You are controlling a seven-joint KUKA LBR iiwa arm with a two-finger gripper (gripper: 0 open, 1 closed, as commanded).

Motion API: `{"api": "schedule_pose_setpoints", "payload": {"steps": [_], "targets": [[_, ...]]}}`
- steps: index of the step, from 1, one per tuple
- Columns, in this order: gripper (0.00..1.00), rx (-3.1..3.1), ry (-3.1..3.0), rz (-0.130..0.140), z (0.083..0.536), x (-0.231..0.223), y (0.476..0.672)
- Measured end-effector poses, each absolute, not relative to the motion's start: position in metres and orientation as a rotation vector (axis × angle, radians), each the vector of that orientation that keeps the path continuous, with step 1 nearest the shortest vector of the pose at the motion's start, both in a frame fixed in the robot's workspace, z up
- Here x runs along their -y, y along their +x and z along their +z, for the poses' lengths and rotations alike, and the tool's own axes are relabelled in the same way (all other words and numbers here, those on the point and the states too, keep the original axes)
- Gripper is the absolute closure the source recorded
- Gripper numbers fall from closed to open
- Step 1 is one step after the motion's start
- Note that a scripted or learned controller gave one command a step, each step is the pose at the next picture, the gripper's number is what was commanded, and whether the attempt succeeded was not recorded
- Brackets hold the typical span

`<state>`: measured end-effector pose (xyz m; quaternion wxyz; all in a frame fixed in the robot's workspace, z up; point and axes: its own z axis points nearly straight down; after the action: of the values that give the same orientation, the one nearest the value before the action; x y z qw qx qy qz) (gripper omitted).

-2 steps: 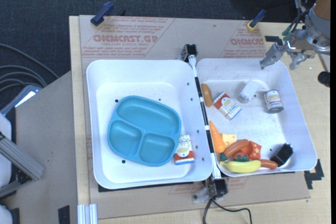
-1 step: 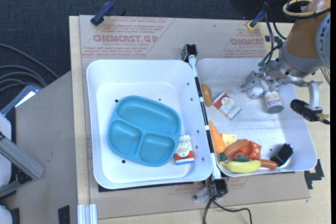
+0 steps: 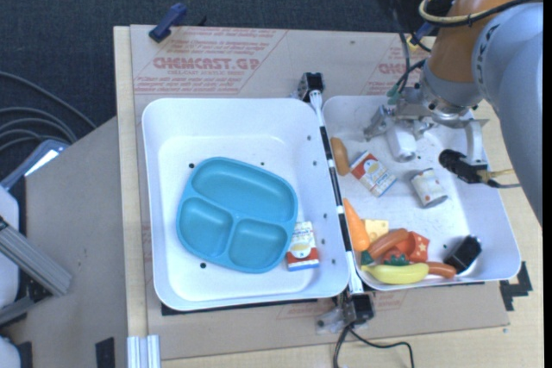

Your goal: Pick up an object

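My gripper [image 3: 403,136] hangs over the far part of the right bin [image 3: 498,220], under the orange-banded wrist. Just in front of it lie a small red-and-white carton [image 3: 373,174] and a pale grey cylinder [image 3: 428,187]. A brown sausage-like piece [image 3: 341,155] rests against the bin's left wall. At the near end are a carrot [image 3: 354,224], a yellow cheese wedge [image 3: 376,229], a red toy vegetable [image 3: 400,244], a banana [image 3: 398,274] and a black block [image 3: 463,252]. Whether anything is in my gripper is hidden.
In the left bin [image 3: 164,142], a blue divided plate [image 3: 235,213] has a small juice carton [image 3: 302,245] at its near right corner. A black clamp [image 3: 310,84] sits at the far end of the wall between the bins. A blue clip [image 3: 167,21] lies on the bench's far left.
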<state>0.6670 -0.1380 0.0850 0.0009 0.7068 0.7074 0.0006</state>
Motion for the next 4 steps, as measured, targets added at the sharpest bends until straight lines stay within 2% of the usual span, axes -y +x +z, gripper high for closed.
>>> {"api": "schedule_pose_setpoints", "payload": {"steps": [1, 2, 3, 4], "targets": [[0.0, -2.225, 2.223, -0.001, 0.085, 0.091, 0.663], [0.0, -2.223, 2.224, -0.002, 0.084, 0.096, 0.592], [1.0, -2.22, 2.223, 0.0, 0.095, 0.096, 0.593], [1.0, -2.221, 2.219, 0.002, 0.206, 0.074, 0.627]]}}
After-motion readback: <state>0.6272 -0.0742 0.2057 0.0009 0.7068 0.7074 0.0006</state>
